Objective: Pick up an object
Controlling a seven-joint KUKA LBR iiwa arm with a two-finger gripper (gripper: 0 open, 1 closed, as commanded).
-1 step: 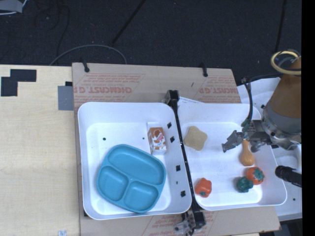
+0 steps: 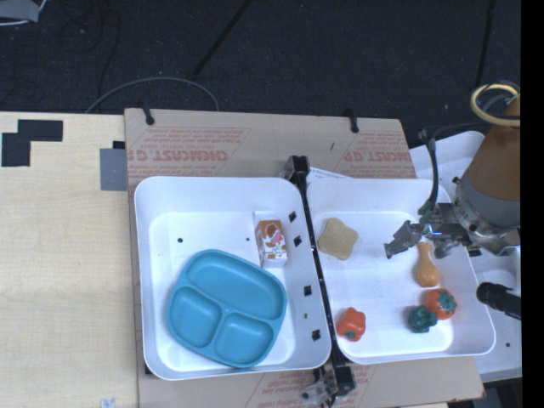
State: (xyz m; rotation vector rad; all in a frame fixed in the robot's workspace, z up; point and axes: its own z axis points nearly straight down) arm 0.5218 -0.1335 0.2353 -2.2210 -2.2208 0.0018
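My gripper [image 2: 425, 243] hangs low over the right side of the right bin [image 2: 382, 351] and is open, its dark fingers [image 2: 398, 246] spread left and right. An orange gourd-shaped toy [image 2: 427, 270] lies just below it, its narrow top reaching up between the fingers, which are not closed on it. A red tomato [image 2: 440, 303] and a green toy [image 2: 420, 319] lie together nearer the front. A red pepper [image 2: 351, 323] sits at the bin's front left and a tan bread slice [image 2: 337, 239] at its back left.
The left bin [image 2: 157, 219] holds a blue divided plate [image 2: 225, 308] and a small white and orange carton [image 2: 272, 241] near the divider. Black clips [image 2: 299, 170] join the bins along the middle. Brown cardboard lies under both bins.
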